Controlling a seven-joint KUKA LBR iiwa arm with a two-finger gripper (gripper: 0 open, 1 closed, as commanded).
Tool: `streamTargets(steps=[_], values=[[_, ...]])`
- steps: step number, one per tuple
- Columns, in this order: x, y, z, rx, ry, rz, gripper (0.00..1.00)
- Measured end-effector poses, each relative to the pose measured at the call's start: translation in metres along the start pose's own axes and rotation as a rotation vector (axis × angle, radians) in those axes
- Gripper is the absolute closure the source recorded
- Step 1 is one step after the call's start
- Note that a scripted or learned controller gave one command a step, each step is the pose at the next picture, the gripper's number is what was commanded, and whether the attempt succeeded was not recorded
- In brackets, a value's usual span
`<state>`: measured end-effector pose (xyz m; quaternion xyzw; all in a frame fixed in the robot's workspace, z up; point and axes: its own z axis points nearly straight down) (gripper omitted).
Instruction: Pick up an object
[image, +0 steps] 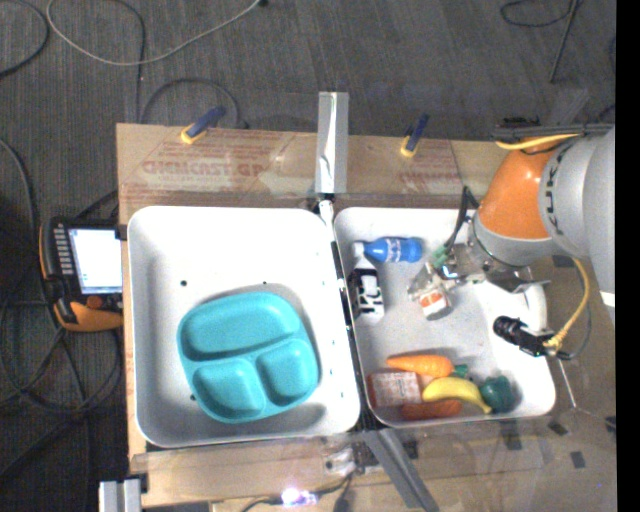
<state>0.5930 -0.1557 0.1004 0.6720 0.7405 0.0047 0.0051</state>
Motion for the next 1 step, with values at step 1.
streamTargets(steps=[1], values=[[0.0278,0.0055,-0.1197,0.014,0.0,0.022,1.0]])
